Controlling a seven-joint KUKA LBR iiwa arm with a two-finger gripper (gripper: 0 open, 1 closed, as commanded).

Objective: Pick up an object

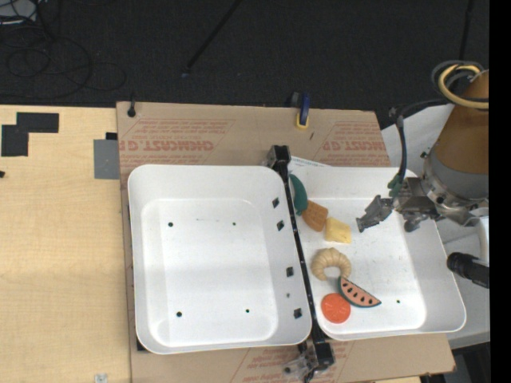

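Here the arm (461, 146) reaches in from the right, its orange band high at the right edge and its grey wrist low over the right side of the right bin (435, 313). The gripper (369, 218) points left, toward the middle of that bin. One dark finger shows near the bin's centre line, but whether the fingers stand apart or together cannot be told from this angle; nothing is seen between them.

All the objects lie in the right bin, on its left half. Farthest back, against the divider between the bins, sits a teal piece (299, 191), partly hidden by the rim. Just nearer and to its right is an orange-brown block (315, 216), and touching that on the right is a pale yellow block (338, 231), which lies just left of the gripper and a little nearer. Nearer still is a tan curved pastry (329, 262). At the near end lie a watermelon slice (357, 293) and, just left of it, a round orange-red fruit (335, 308), the two touching or almost so.

The left bin (152, 214) sits beside it, both resting on a cardboard sheet (207, 138) over the pale wooden bench (56, 246).
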